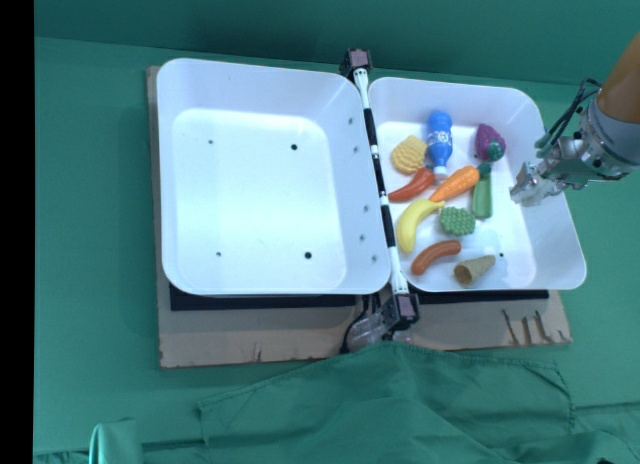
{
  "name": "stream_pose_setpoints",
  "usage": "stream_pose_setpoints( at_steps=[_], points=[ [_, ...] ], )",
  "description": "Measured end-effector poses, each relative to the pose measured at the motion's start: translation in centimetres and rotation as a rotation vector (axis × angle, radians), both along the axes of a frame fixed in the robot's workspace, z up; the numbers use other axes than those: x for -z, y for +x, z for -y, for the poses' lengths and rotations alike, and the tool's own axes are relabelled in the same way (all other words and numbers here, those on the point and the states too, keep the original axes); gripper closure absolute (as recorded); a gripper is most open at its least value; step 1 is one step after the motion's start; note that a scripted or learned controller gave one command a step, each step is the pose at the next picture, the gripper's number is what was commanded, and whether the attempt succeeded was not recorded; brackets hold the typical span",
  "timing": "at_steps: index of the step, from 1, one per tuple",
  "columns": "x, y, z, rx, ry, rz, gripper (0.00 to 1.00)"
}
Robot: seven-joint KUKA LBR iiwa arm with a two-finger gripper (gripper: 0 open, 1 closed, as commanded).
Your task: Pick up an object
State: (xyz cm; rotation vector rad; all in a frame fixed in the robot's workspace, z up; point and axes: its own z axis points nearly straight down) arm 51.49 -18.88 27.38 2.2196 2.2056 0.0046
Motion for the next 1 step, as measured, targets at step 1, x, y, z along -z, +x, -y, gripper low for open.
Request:
stream_pose_setpoints(
  at_steps=[1],
  points=[
    [8.76, -3.08, -0.08, 0.001, 0.004, -0.005, 1.00]
  ],
)
